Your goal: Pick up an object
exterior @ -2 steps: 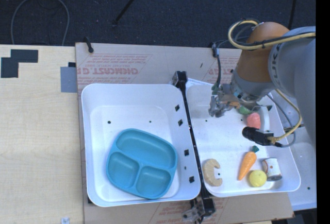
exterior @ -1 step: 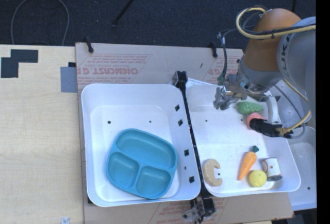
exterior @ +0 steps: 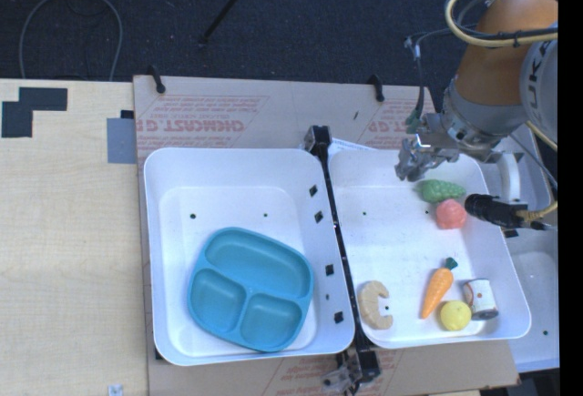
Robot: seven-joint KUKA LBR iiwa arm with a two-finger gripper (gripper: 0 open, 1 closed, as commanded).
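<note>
My gripper (exterior: 412, 165) hangs over the back of the right bin (exterior: 392, 235), just left of a green leafy toy (exterior: 442, 190). Nothing shows between its fingers. A pink-red strawberry-like toy (exterior: 450, 214) lies right below the green one. Toward the bin's front right lie an orange carrot (exterior: 436, 291), a yellow ball (exterior: 455, 316) and a small white can (exterior: 481, 298). A tan curved biscuit-shaped piece (exterior: 374, 305) rests at the front left of that bin.
The left bin (exterior: 182, 203) holds a blue divided plate (exterior: 250, 288). A black divider (exterior: 328, 221) runs between the bins. A black cylindrical part (exterior: 492, 208) juts over the right bin's right wall. Cardboard (exterior: 228, 116) lies under both bins.
</note>
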